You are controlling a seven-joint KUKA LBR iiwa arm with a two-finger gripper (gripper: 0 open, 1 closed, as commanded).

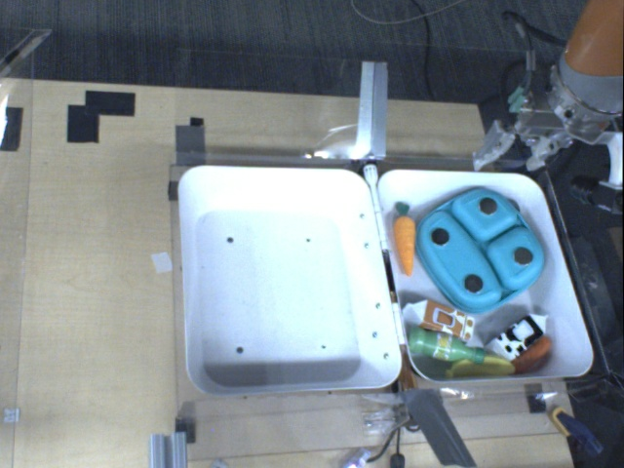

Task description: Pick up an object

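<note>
Objects for picking, all in the right bin (561, 224), below and left of the gripper (524, 142): one large turquoise moulded tray (483, 246) with four lobes, each bearing a dark dot, nearest the gripper; one orange carrot (405, 244) with green top, further left by the bin divider; one green bottle (450, 349), one small printed carton (447, 319) and one black-and-white toy (517, 337), farthest below. Gripper sits above the bin's top right corner, holding nothing; finger state cannot be told.

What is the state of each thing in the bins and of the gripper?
Carrot: lying flat, right bin.
Blue tray: upside down, right bin.
Green bottle: lying on its side.
Cow toy: lying by the bottle.
Gripper: above the bin's far edge, holding nothing.
</note>
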